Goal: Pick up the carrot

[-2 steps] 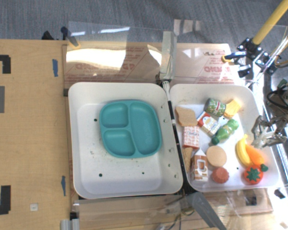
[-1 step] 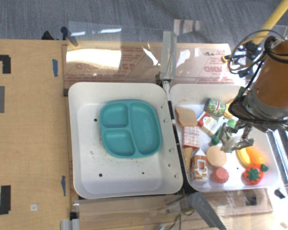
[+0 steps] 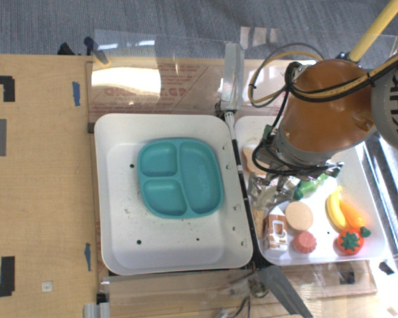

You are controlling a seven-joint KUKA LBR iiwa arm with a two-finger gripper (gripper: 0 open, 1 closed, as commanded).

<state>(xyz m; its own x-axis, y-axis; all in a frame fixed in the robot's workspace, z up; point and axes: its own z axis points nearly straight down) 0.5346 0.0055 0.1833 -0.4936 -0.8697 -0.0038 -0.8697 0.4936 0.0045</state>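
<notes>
Nearest you along the front wall of the right bin (image 3: 378, 247) lie, in order from its left side, a small brown-and-white box (image 3: 276, 232), a pink-red round piece (image 3: 304, 242) and a red tomato-like toy (image 3: 349, 241) with a green stalk. Just behind these sit a tan disc (image 3: 299, 214), a yellow banana (image 3: 334, 207) and the carrot (image 3: 352, 212), an orange wedge lying beside the banana on its right and touching or nearly touching the tomato at its near end. You should judge the step in hand as the approach: the gripper (image 3: 278, 187) hangs over the bin's left-centre, near a green piece (image 3: 308, 187) and a clear crinkled wrapper (image 3: 260, 192), and stands apart from the carrot. You cannot tell from this slant whether it is spread or closed, since the orange wrist band (image 3: 325, 111) and cables cover it; nothing is visibly held. To do the step well, you would carry the tool toward the bin's right side, align the closing direction across the carrot's narrow width, and descend clear of the banana, which crowds one flank. Farther left, the left bin (image 3: 119, 244) holds one teal divided plate (image 3: 181, 177), its three compartments bare. Beyond both bins stands a clear panel (image 3: 159, 78).
</notes>
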